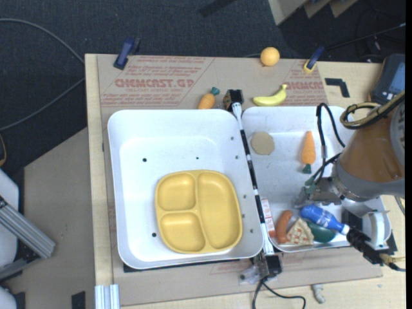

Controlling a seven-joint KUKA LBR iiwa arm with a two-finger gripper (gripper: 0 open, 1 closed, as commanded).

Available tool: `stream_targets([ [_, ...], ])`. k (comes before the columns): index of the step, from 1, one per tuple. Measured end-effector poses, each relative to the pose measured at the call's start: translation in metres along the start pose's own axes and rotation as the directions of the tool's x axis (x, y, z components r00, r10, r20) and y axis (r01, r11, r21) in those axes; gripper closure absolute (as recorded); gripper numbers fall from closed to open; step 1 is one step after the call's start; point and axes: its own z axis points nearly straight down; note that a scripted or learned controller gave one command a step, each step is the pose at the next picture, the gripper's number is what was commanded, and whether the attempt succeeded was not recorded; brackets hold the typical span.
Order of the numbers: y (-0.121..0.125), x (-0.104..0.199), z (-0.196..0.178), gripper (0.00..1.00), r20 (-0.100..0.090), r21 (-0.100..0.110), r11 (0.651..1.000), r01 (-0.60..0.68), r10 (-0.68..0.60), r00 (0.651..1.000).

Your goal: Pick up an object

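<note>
Down at the lower right of the frame, you have a small heap in the near corner of the right bin (283, 118): a blue bottle (322, 218) lying on its side, long axis running from upper left to lower right, with its white cap end toward the lower right. Just left of it lie a pizza slice (298, 232), a reddish sausage-like piece (282, 223), and something dark green (324, 234) tucked under the bottle, hard to make out. The gripper (313, 192) sits just above the bottle's upper-left end; you cannot tell from this angle whether its fingers are apart or together, and nothing is seen between them. The arm (370, 163), with its orange band, covers the right side of that bin, so you lose whatever lies beneath it.

Left of the heap, the left bin (129, 140) holds a yellow divided plate (198, 210), set toward its near edge.

Further up the right bin, a carrot (309, 147) lies nearly upright in the frame, tip toward the top, and a tan round disc (262, 143) rests near the divider.

Beyond the bins, on the board (154, 76), you see a banana (270, 98), a small carrot (207, 100), an orange ball (270, 56), and two blue clamps (126, 52).
</note>
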Motion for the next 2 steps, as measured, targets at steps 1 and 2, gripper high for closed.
stream_targets([
  [1,0.000,0.039,-0.128,1.00,-0.002,0.006,1.000,0.000,0.000,1.000],
  [2,0.070,0.050,-0.140,1.00,-0.001,0.006,1.000,0.001,-0.001,1.000],
])
